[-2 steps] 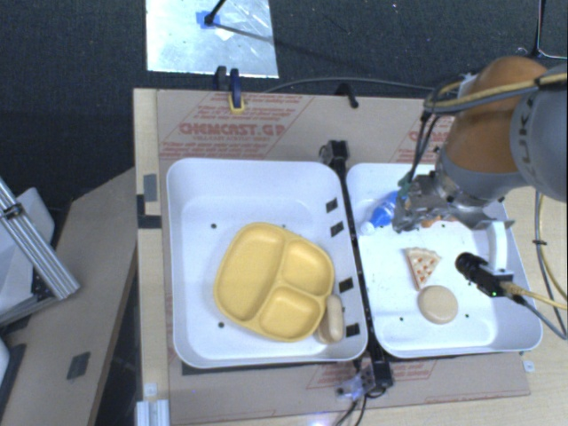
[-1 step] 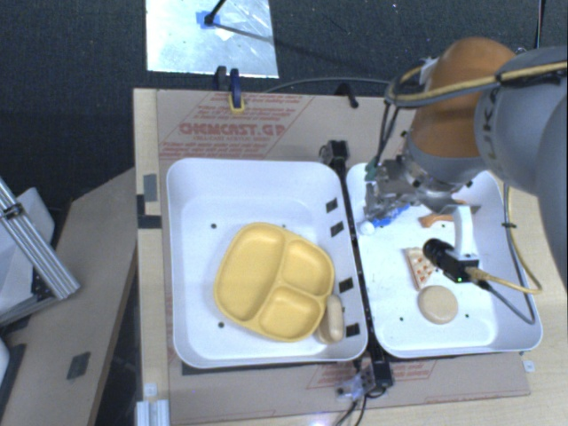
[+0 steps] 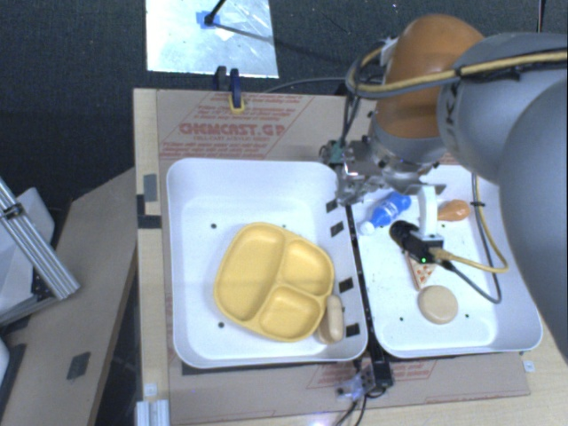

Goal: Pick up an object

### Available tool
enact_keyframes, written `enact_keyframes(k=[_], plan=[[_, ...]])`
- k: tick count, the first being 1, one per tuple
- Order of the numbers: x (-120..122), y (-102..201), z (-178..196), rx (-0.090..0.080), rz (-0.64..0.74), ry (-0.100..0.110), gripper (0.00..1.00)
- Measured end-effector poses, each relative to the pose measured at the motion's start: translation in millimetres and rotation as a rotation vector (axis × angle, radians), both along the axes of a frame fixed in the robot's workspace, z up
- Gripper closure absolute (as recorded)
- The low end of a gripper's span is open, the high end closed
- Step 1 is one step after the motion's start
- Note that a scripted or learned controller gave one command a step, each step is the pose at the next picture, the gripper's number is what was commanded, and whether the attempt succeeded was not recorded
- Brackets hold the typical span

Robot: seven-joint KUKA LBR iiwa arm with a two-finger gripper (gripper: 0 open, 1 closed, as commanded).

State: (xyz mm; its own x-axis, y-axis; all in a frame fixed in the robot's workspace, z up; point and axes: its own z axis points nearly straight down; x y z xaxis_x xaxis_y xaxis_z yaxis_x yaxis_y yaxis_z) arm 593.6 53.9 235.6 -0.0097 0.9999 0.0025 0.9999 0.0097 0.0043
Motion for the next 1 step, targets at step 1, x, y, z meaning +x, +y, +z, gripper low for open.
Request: enact_keyframes(k=[1], plan=[[12.5, 47.5, -11.8, -0.001, -0.001, 0.002, 1.0]])
